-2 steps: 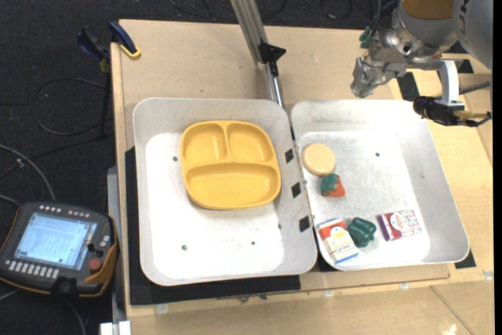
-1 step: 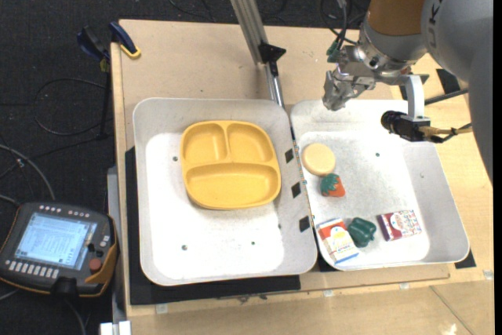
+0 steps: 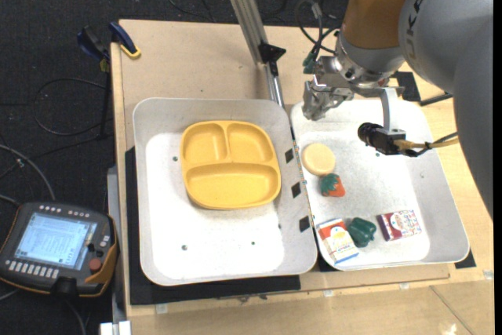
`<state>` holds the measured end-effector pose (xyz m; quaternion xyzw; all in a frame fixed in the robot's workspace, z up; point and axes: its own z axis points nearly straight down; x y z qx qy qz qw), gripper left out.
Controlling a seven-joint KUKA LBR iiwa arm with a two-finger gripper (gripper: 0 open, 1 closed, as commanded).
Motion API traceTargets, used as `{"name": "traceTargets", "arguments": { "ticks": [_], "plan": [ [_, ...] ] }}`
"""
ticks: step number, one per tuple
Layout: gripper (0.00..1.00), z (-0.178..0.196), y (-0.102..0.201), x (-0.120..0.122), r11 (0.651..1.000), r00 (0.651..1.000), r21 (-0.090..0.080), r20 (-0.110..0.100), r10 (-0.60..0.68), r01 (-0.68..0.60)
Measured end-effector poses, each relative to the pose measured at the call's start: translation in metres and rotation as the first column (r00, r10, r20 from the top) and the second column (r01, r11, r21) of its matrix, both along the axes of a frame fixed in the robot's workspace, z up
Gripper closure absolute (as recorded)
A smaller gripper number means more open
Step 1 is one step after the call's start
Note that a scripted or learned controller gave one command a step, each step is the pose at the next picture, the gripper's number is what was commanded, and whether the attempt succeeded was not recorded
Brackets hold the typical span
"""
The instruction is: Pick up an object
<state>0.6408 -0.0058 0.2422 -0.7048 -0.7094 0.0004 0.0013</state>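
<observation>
My gripper (image 3: 316, 107) hangs over the far left corner of the right bin (image 3: 408, 169), above and just behind a pale yellow round disc (image 3: 318, 158). Nothing shows between its fingers. In front of the disc lies a small strawberry-like toy (image 3: 332, 185). Near the bin's front lie a white and orange carton (image 3: 339, 239), a dark green piece (image 3: 361, 230) and a red and white packet (image 3: 400, 225).
The left bin (image 3: 157, 247) holds a yellow divided tray (image 3: 230, 164). A metal pole (image 3: 243, 0) slants up behind the bins. A black cable connector (image 3: 376, 136) dangles over the right bin. A teach pendant (image 3: 55, 245) lies off the bench at left.
</observation>
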Motion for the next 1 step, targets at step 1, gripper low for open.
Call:
{"name": "traceTargets", "arguments": {
  "ticks": [1],
  "plan": [
    [1.00,0.0073,0.0553,-0.0140,1.000,1.000,0.001,0.001,0.002,-0.002]
  ]
}}
